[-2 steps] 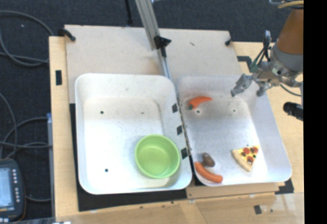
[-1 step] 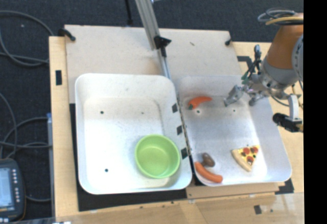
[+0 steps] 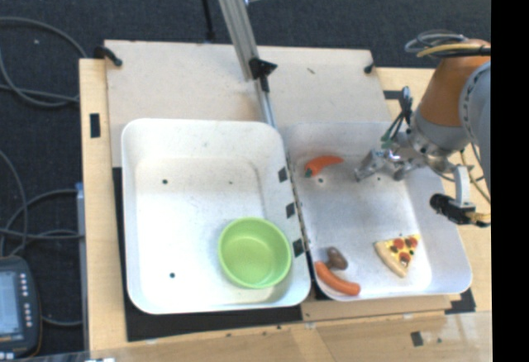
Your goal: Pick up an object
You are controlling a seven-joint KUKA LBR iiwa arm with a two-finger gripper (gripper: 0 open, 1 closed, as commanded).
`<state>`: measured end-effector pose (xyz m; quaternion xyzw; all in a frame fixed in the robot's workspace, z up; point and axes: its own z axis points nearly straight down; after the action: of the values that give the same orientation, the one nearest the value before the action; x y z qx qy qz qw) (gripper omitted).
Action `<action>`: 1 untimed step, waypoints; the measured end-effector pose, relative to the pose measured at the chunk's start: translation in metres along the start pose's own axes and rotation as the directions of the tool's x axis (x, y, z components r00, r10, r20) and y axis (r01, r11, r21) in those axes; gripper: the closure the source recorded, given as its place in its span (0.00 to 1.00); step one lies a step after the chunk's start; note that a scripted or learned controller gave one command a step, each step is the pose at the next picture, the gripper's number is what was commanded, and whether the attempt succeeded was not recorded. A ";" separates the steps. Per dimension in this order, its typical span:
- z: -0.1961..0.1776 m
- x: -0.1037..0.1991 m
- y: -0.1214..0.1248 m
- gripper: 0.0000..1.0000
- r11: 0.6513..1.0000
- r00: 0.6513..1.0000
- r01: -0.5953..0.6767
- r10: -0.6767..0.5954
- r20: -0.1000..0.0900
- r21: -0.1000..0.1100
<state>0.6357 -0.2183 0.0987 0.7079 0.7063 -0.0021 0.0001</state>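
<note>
From the camera view above the table (image 3: 190, 79), the gripper (image 3: 382, 167) hangs over the upper part of the right bin (image 3: 446, 269), its fingers spread apart with nothing between them. The nearest candidate is the small orange carrot (image 3: 322, 163), lying flat on the bin floor well to the left of the fingers, near the bin's left wall. A likely failure is that the fingers descend where they are and close on bare floor, since the carrot sits off to one side; a low, slim piece could also skid away or slip out if caught near an end. The pizza slice (image 3: 397, 253), the brown lump (image 3: 335, 256) and the sausage (image 3: 337, 278) lie toward the near edge, well apart from the fingers. The green bowl (image 3: 254, 251) rests in the left bin (image 3: 149, 187).
</note>
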 end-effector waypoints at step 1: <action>-0.015 -0.001 0.002 1.00 1.000 1.000 0.001 -0.001 0.002 -0.008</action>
<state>0.6379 -0.2194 0.1135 0.7075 0.7067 -0.0002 0.0036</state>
